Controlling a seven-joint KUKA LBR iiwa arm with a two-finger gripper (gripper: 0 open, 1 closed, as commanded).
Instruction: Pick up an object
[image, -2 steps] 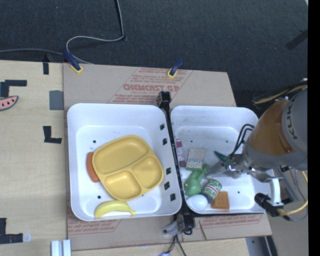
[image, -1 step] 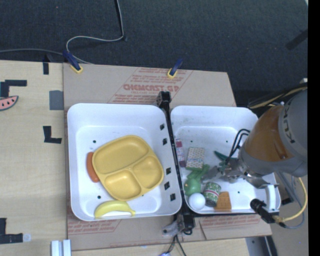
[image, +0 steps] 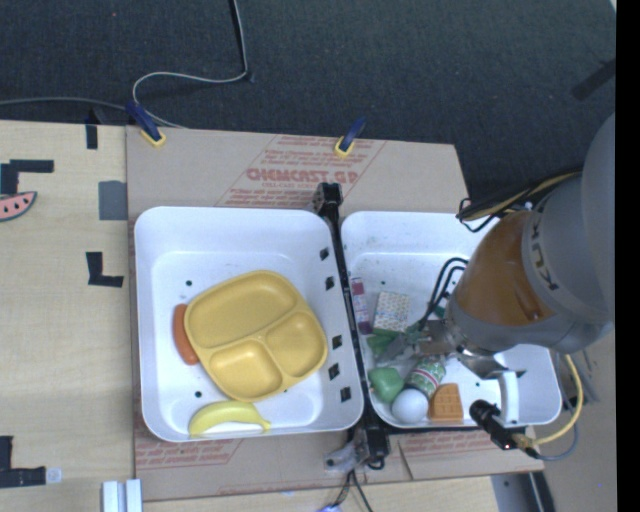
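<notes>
The arm's wrist hangs low over the right bin (image: 560, 395), and its bulk hides the gripper (image: 428, 338), so whether it is wide, narrow or holding anything cannot be told. The likeliest trouble is a glancing or double grab, since the green-capped bottle (image: 424, 378), white ball (image: 409, 405), green lump (image: 385, 381) and orange waffle-patterned block (image: 447, 402) lie touching in the near corner. The bottle (tilted, pale-labelled) looks smooth and apt to roll.

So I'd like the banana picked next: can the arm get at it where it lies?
Probably yes: the banana lies uncovered along the left bin's near wall, beside the yellow divided plate; the arm must cross over from the right bin.
</notes>
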